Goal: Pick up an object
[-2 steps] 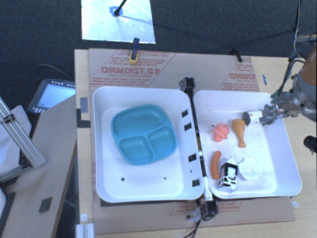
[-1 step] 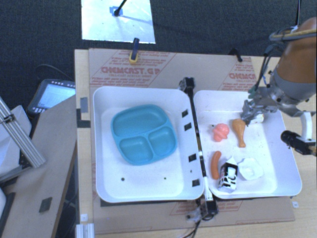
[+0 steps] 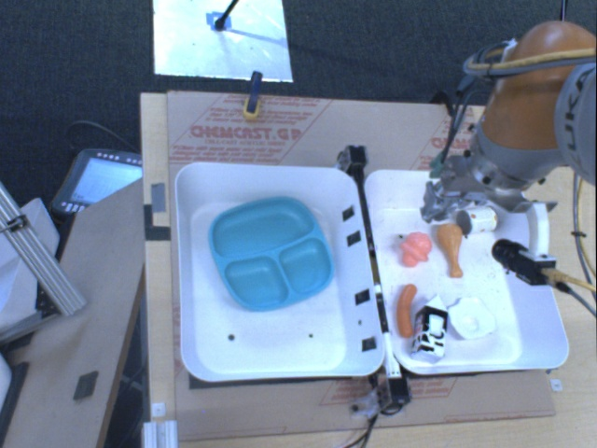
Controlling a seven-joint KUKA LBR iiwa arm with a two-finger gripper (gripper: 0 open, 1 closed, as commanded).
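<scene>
The right bin holds several small toys. A pink lump lies near its middle, and a tan drumstick sits just right of it. Further forward lie an orange sausage shape, a black-and-white carton and a white fried-egg piece. My gripper hangs over the back of this bin, just above and behind the drumstick and the pink lump. A white cylinder lies close to the gripper's right side.
The left bin contains a blue divided plate. A black clip rail runs between the bins. The arm's grey and orange body looms over the right bin's back corner, and a black cabled fitting sits at its right.
</scene>
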